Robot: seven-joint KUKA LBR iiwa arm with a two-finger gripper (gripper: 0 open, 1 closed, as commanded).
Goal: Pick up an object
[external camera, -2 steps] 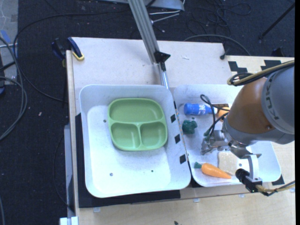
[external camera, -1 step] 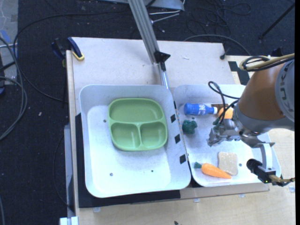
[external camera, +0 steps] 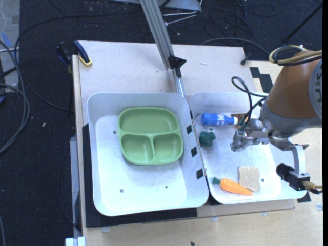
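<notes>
The right bin [external camera: 225, 160] holds a blue bottle [external camera: 217, 119] lying on its side at the back, a small dark green lump [external camera: 207, 138] near the left wall, an orange carrot [external camera: 236, 187] at the front, and a beige slice of bread [external camera: 249, 178] beside the carrot. My gripper [external camera: 239, 140] hangs over the middle of this bin, to the right of the green lump and just in front of the bottle. It is above the bread, with bare bin floor under it. Nothing shows between its fingers.
The left bin [external camera: 102, 188] carries a green divided plate [external camera: 150, 135]. A slanted metal pole [external camera: 160, 29] runs from the top down to the bins' shared back edge. The grey and orange arm [external camera: 294, 96] covers the right bin's right side. Cables lie on the dark floor around the bench.
</notes>
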